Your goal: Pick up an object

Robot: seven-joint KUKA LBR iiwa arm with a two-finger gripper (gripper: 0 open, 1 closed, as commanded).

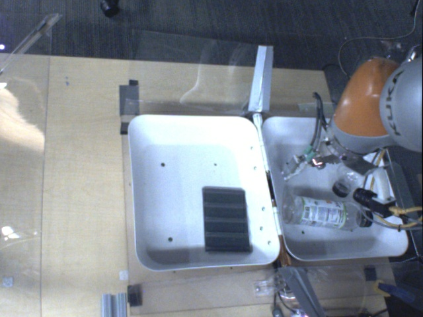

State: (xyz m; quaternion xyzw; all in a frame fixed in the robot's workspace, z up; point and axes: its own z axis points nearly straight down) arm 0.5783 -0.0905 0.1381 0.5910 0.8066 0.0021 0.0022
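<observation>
A clear plastic bottle (322,213) with a pale label lies on its side in the right bin (390,243), its dark cap end pointing right. My gripper (304,162) hangs over the back left part of that bin, just above and behind the bottle, below the orange band (360,98) of the arm. Nothing shows as held in it. A black ribbed rectangular block (226,219) lies flat in the left bin (152,177), toward its front right.
The two white bins meet at a raised divider (269,183). Cables and a black fitting (370,200) hang from the wrist over the right bin's right side. A clear plastic sheet (26,144) covers the bench on the left.
</observation>
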